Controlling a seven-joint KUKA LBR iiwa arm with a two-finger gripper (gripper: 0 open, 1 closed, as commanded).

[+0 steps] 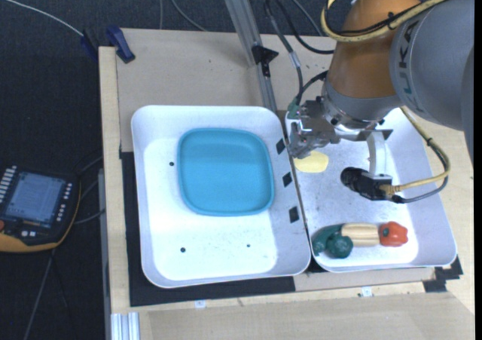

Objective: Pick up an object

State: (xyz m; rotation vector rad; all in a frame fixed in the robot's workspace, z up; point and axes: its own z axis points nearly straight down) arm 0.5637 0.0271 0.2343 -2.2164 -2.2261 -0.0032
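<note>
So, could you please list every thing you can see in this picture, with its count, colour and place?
Bins: 2, white, side by side on the bench.
Plate: 1, light blue, middle of the left bin.
Yellow piece: 1, pale yellow, right bin, just below the gripper.
Green object: 1, dark green, right bin's near edge.
Tan object: 1, beside the green one.
Red object: 1, at the tan one's right.
Handheld controller: 1, orange-edged, far left.
Arm: 1, grey and orange, above the right bin.
Gripper: 1, metallic.
</note>
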